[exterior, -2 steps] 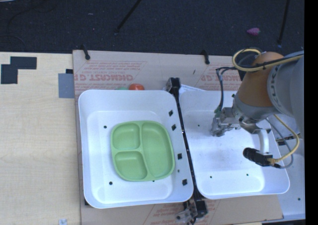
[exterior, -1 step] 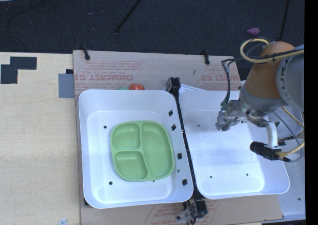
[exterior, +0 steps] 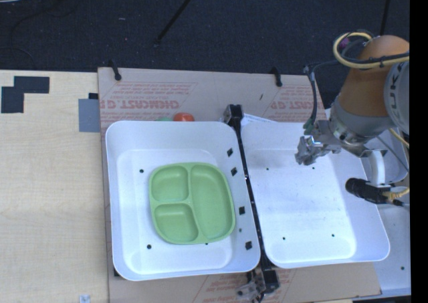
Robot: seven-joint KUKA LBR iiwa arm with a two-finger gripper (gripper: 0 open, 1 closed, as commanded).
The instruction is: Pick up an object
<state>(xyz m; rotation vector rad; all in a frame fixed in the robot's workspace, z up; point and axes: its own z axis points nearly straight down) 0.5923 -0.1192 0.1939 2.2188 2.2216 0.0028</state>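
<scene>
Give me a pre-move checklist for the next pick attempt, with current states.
1. Target present: green divided plate lies flat in the left bin. ok.
2. Hand over the target: it hangs over the right bin, far side. not ok.
3. Hand free of any object: cannot tell.
4. Path to the plate: the black divider between the bins must be crossed, so lift first. ok.
5. Plate edge graspable: it lies flat on the bin floor. cannot tell.

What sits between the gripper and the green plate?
In the camera view, the black divider where both bins meet separates gripper from green plate.
</scene>
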